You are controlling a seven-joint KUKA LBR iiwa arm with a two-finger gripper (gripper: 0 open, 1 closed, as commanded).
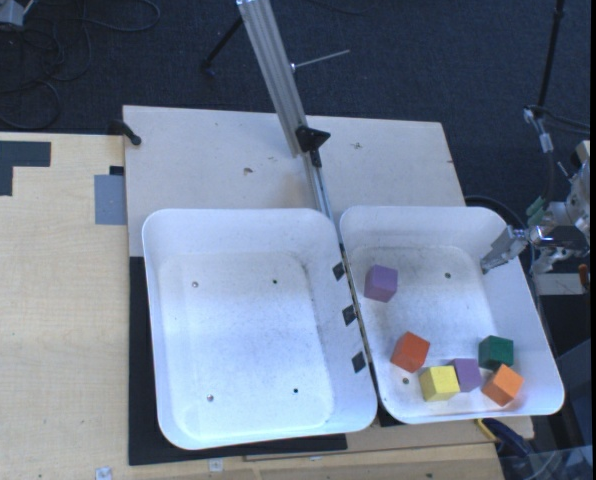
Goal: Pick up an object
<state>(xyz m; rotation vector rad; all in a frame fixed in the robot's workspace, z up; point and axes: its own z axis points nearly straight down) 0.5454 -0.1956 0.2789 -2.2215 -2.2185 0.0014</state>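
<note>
The right white bin (448, 230) holds several small blocks. A purple cube (381, 282) lies alone near the bin's left wall. Along the front right sit a red-orange cube (410, 351), a yellow cube (439, 382), a small purple cube (467, 373), a green cube (496, 350) and an orange cube (503, 384). My gripper (508, 246) reaches in at the right edge of the view, over the right bin's right rim, well away from every block. Nothing shows in its grasp.
The left white bin (168, 268) stands beside the right one. Black clips (348, 314) sit along the wall between them. A slanted aluminium rail (278, 78) runs from the top down to the bins' rear junction. Cables lie on the dark floor behind.
</note>
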